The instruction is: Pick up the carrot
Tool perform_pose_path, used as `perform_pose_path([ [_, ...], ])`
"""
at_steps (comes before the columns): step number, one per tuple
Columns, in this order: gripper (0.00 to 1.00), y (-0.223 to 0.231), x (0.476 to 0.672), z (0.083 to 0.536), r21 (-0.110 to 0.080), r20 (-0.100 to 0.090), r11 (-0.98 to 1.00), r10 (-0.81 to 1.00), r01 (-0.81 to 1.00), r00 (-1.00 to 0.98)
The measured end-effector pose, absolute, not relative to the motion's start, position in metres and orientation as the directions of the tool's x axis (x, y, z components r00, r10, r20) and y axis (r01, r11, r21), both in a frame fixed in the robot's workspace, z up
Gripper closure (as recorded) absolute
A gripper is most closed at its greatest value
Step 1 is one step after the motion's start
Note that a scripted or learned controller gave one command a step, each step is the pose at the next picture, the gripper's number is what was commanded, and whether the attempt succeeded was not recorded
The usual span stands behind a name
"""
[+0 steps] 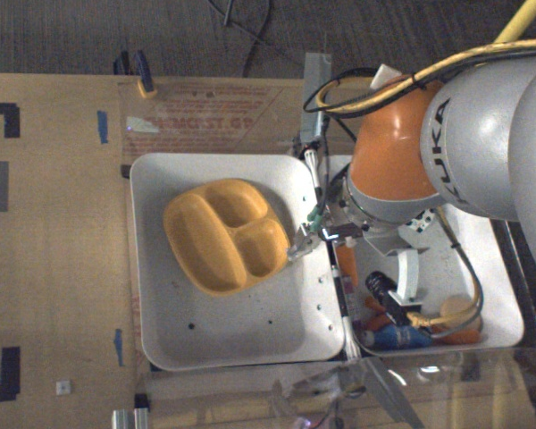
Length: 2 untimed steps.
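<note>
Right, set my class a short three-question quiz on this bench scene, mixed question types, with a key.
1. True or false: the yellow plate lies in the left bin.
2. How many compartments does the plate have? A) one B) three C) five
3. Fill in: the arm's band above the wrist is coloured ____.

Key: 1 true; 2 B; 3 orange.
</note>
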<state>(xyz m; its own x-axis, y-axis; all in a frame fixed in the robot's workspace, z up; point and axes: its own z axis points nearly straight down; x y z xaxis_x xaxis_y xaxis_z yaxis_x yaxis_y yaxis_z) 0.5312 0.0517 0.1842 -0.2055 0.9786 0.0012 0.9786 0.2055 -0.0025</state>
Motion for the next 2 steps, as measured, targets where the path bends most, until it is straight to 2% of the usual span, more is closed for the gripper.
perform_pose_path([
  [1, 0.00, -0.022, 0.479, 0.184, -0.001, 0.001, 0.361, 0.932, 0.932, -0.361],
  [2, 0.00, -0.083, 0.480, 0.184, 0.002, -0.002, 0.286, 0.958, 0.958, -0.286],
])
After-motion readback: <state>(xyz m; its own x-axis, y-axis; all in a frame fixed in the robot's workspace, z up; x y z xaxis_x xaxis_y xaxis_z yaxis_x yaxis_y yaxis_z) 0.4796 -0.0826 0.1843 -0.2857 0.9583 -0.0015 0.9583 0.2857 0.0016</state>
